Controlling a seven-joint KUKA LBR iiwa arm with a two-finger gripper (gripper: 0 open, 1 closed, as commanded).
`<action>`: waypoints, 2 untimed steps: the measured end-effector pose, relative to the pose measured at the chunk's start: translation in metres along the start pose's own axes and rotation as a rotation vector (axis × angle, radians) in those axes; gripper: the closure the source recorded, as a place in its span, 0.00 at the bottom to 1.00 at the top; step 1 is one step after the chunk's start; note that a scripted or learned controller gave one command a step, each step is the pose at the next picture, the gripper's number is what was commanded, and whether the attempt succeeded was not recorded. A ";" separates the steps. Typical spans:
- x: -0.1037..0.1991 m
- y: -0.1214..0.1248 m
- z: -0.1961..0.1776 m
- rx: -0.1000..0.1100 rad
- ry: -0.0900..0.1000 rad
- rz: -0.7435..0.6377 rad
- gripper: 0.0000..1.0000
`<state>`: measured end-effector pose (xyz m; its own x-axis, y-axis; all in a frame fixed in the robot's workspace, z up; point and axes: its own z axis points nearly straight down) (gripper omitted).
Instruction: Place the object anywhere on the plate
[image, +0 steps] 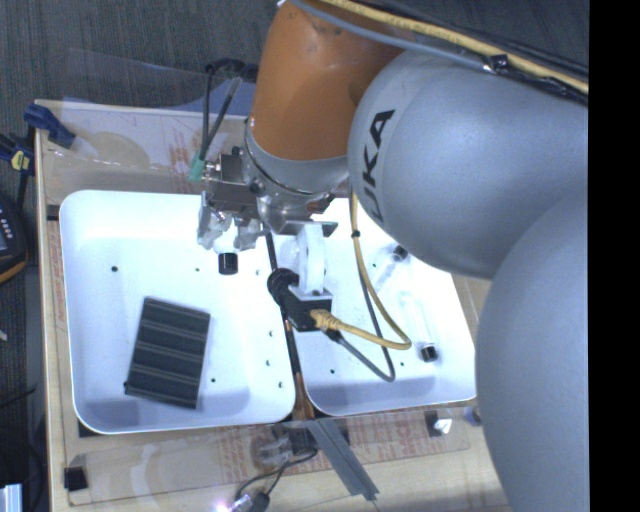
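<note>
Over on the far left, the wooden tabletop (45, 300) edge shows beside the left bin (85, 300), a shallow white tray. Down in that bin's lower left lies the plate (168, 352), a dark ribbed rectangle, flat on the bin floor and turned slightly off square. Moving right and up, there's a small black object (227, 263) sitting on the white floor, well apart from the plate. Right above it hangs the hand (225, 232), its pale fingers (209, 230) pointing down and spread apart, with nothing between them; the black object sits just under the fingertips, and whether they touch it I can't tell. The orange band (300, 85) rises straight above the hand. Further right, a black fitting and a yellowish cable (365, 340) drape across the seam between the two bins. Then the right bin (400, 395), with a small dark piece (428, 352) near its right side. The huge grey arm (490, 190) fills the right, covering much of that bin
</note>
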<state>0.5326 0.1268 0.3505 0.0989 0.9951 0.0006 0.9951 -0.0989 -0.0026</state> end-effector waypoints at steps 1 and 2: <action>0.093 0.051 -0.005 0.000 -0.002 0.344 1.00; 0.025 -0.006 -0.032 0.002 0.000 0.145 1.00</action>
<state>0.5288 0.1526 0.3822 0.2422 0.9702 0.0004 0.9702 -0.2422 -0.0047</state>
